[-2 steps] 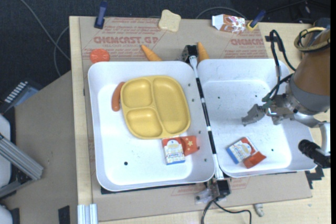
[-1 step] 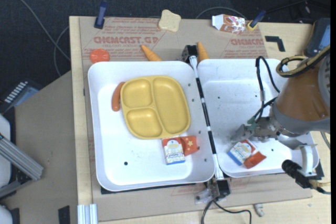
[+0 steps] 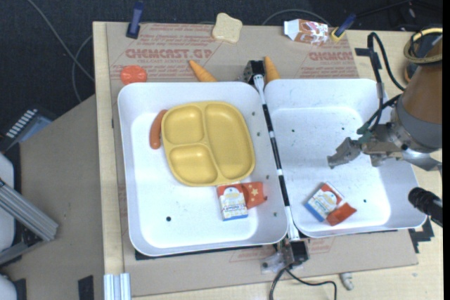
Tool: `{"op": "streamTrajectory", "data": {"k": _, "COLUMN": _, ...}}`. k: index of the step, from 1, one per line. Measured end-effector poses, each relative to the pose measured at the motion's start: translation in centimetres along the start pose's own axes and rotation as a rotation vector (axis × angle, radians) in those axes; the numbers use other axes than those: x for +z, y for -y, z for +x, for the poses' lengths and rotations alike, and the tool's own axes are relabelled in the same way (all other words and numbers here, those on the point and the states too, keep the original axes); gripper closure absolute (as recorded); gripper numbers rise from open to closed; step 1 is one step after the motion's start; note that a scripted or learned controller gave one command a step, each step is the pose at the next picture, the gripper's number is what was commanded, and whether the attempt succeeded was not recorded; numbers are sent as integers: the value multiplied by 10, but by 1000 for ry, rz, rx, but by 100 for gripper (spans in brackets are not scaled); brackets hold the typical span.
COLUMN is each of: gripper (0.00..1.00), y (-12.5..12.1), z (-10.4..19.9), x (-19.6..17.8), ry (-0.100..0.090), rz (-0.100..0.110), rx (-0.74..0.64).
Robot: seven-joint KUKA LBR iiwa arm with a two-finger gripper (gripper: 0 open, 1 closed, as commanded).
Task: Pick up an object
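Observation:
In the right bin [image 3: 316,105] a small red, white and blue carton [image 3: 328,204] lies near the front wall. My gripper [image 3: 342,154] hangs over this bin's middle, a little above and to the right of that carton and apart from it, with nothing seen in it. In the left bin [image 3: 137,172] there is a yellow divided plate [image 3: 208,142]. A red sausage [image 3: 155,131] lies at the plate's left edge. A second small carton [image 3: 235,200] lies just in front of the plate.
On the cardboard behind the bins lie a bread slice [image 3: 227,27], two orange carrots [image 3: 202,72] [image 3: 271,69], an orange disc [image 3: 131,74], a blue clip [image 3: 134,19] and a small wrapper [image 3: 307,30]. Black cables [image 3: 377,70] run along the right bin's far right side.

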State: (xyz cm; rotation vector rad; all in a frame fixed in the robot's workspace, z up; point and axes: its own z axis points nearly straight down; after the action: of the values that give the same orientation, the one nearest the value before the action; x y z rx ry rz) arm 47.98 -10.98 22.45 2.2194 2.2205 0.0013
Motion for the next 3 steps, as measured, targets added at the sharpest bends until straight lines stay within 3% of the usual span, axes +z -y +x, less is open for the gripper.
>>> {"op": "streamTrajectory", "data": {"k": 1, "gripper": 0, "y": 1, "z": 9, "x": 140, "ry": -1, "rz": 2, "rx": 0}}
{"op": "streamTrajectory", "data": {"k": 2, "gripper": 100, "y": 1, "z": 9, "x": 131, "ry": 0, "rz": 1, "rx": 2}}
{"op": "streamTrajectory", "data": {"k": 3, "gripper": 100, "y": -32, "z": -6, "x": 61, "ry": 0, "rz": 0, "rx": 1}}
